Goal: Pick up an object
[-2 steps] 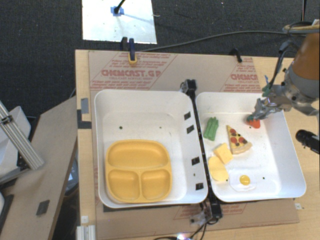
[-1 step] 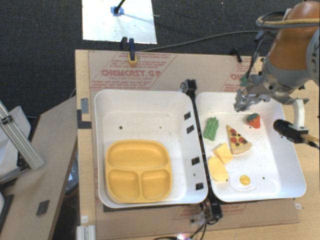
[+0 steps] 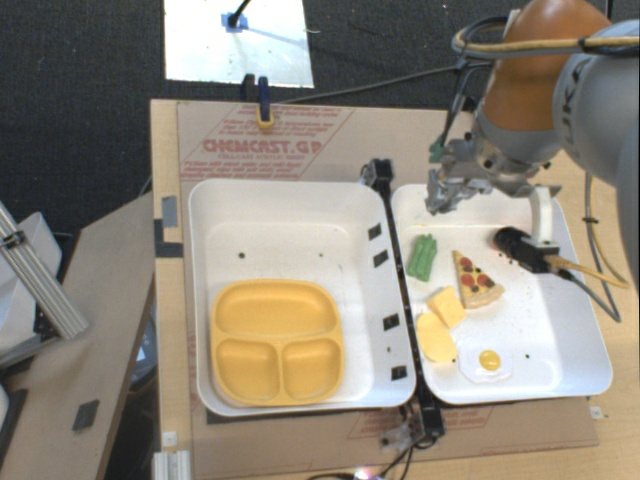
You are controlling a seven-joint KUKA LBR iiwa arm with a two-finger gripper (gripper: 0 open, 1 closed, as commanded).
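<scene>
In the right bin (image 3: pixel 585 353) lie a green ridged piece (image 3: pixel 422 256), a toy pizza slice (image 3: pixel 475 280), a pale yellow cheese wedge (image 3: pixel 448 307), a round yellow slice (image 3: pixel 436 340) and a fried egg (image 3: pixel 488 362). My gripper (image 3: pixel 440 202) hangs over the bin's far left corner, above and just behind the green piece. I see nothing held in it.
The left bin (image 3: pixel 285 218) holds a yellow divided tray (image 3: pixel 279 342) at its front. A black-clipped divider (image 3: pixel 390 268) runs between the two bins. The grey arm (image 3: pixel 560 78) comes in from the upper right. A blue clamp (image 3: pixel 263 100) stands behind the bins.
</scene>
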